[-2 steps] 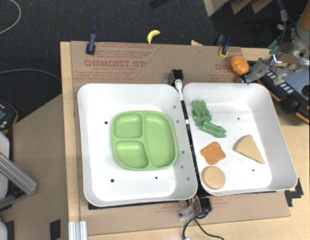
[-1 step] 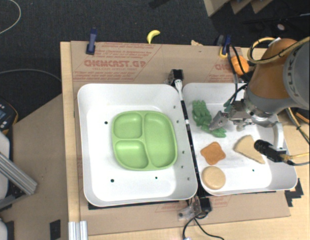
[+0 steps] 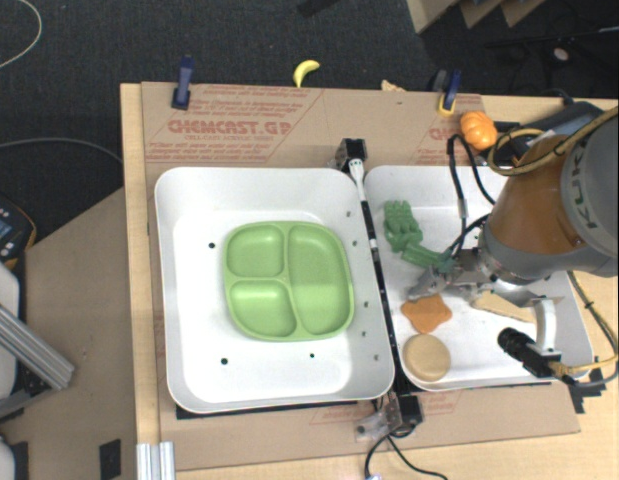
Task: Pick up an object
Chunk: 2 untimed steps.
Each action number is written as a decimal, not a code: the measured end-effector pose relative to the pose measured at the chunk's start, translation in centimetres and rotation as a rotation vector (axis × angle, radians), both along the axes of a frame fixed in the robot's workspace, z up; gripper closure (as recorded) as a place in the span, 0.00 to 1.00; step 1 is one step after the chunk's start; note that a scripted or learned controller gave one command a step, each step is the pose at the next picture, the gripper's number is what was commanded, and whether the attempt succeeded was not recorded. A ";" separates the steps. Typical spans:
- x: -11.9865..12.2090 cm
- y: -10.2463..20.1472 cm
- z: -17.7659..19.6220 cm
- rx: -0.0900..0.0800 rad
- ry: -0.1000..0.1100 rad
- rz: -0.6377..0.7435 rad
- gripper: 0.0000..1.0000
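The right bin holds a green knobbly toy at its left side, an orange-brown flat piece below that, and a round tan disc at the front. A pale yellow wedge lies further right, partly under the arm. My gripper hangs low over the bin's middle, just above the orange-brown piece and at the green toy's lower end. The wrist hides how the jaws stand, and I see nothing held.
The left bin carries a green divided plate. On the bench behind the bins are a small orange ball, a yellow banana toy and two blue clamps. The arm's bulky body covers the right bin's right side.
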State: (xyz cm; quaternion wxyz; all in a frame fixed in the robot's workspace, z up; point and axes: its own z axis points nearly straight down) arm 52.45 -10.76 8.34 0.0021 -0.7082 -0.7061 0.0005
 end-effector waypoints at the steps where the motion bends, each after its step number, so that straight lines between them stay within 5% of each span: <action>1: -4.5 2.5 10.7 -0.002 -0.011 0.005 0.00; 2: -4.8 1.5 2.4 0.000 0.006 0.001 0.00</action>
